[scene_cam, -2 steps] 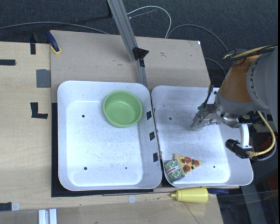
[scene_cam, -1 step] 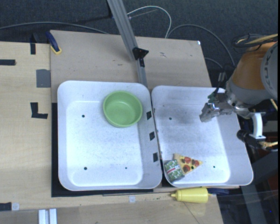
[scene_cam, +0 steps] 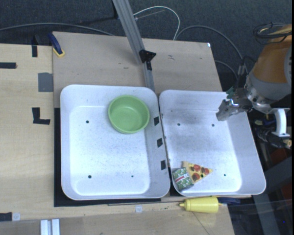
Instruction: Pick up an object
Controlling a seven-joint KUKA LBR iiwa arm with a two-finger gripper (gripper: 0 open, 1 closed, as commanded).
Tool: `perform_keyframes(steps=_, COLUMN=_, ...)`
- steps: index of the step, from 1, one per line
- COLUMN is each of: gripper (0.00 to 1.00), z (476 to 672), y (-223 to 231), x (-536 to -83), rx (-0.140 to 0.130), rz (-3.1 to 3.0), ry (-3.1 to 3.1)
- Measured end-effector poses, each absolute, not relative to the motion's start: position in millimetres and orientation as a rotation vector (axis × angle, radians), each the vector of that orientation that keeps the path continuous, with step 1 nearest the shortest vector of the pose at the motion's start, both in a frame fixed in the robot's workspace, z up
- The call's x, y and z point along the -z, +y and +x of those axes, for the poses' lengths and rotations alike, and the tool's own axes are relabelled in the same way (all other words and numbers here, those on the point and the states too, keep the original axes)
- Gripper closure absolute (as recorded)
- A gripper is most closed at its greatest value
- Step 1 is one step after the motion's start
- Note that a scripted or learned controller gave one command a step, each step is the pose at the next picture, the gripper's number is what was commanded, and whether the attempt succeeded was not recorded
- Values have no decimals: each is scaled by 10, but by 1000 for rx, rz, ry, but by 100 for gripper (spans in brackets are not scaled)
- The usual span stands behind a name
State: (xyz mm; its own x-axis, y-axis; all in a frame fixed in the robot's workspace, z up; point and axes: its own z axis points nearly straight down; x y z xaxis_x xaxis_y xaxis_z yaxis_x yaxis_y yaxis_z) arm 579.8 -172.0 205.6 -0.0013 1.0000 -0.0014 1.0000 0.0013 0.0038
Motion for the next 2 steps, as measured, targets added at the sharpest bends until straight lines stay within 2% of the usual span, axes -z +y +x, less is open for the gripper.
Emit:
perform_keyframes(steps=1, gripper=100, z=5838, y=-1797, x=-2656, rx=-3, rz=2216, ry=2219)
perform_keyframes(steps=2, gripper=100, z=5857, y=-1257, x=-2645, rx=0, rz=2216, ry=2229)
